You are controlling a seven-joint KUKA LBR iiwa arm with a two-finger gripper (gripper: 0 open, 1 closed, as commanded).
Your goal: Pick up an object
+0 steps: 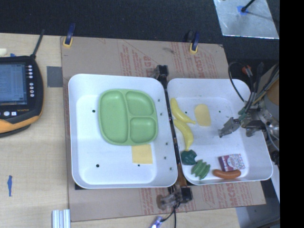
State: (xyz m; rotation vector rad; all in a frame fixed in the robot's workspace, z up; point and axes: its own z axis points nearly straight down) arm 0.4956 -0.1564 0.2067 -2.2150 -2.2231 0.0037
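The arm (266, 103) is grey metal with a rounded orange-tan band near the wrist. Dark cables, one with a red tip, loop above it. Its gripper (227, 129) is dull grey, with slim pointed jaws and a blocky body.

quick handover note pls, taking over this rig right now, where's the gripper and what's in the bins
Gripper: over the right bin, right of middle, nothing visible between its fingers.
Right bin: two bananas along the left wall, pale yellow piece mid-bin, green items, hot dog and small red packet at the near edge.
Left bin: green divided plate, yellow square slice just below it.
Done: nothing lifted.
Left: close on one object and pick it up.
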